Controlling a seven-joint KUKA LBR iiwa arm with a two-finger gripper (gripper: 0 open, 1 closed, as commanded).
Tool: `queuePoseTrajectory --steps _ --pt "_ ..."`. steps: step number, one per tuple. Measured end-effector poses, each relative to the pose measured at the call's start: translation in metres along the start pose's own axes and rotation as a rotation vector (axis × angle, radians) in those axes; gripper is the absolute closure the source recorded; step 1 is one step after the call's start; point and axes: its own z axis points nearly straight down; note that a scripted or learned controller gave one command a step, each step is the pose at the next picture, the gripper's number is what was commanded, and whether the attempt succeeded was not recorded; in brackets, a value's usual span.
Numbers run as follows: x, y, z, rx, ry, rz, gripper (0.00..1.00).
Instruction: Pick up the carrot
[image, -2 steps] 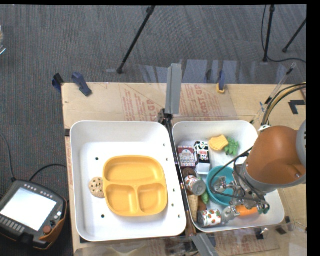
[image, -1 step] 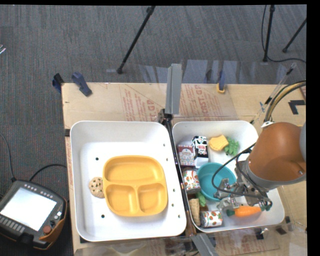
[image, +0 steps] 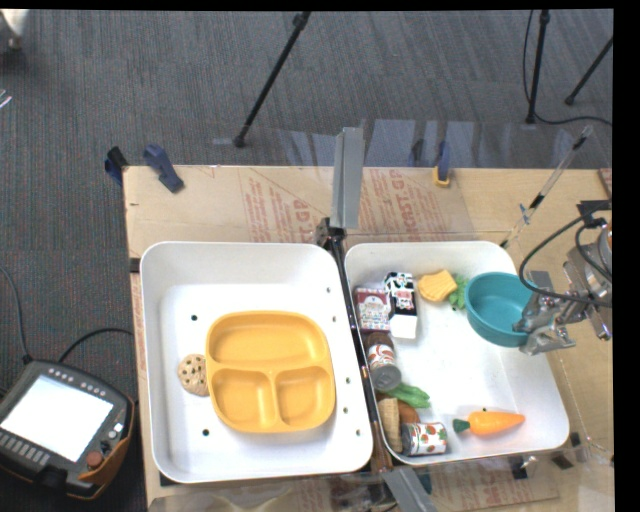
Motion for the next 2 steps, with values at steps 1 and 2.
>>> queuePoseTrajectory --steps 1,2 --pt "0.002 0.003 0.006 -0.009 0.011 -0.002 0.00" --pt "0.035 0.006 0.155 -0.010 0.015 0.095 0.00"
